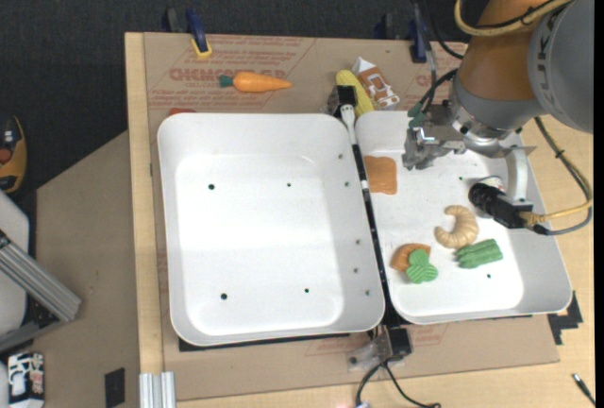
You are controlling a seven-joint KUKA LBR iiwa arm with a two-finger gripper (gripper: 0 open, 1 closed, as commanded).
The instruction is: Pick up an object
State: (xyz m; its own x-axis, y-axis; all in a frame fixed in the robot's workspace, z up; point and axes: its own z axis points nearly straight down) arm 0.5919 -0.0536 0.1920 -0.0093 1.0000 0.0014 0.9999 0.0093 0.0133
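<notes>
Gripper (418, 151) over right bin (472, 297); grip state cannot be told.
Flat, squarish tan slice (381, 175) lies just beside it, edges aligned with the bin wall.

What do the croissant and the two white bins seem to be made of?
The croissant looks like moulded toy plastic: even tan colour, smooth ridges. The left bin and right bin are probably thin glossy plastic: rounded corners, soft highlights.

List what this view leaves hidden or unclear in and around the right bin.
All in the camera view:
- Far right corner of the right bin: covered by the arm.
- Bin floor under the hand: hidden by it.
- Near side of the orange piece: overlapped by the smaller green piece.
- Print on the brown-and-white packet: too small to read.
</notes>
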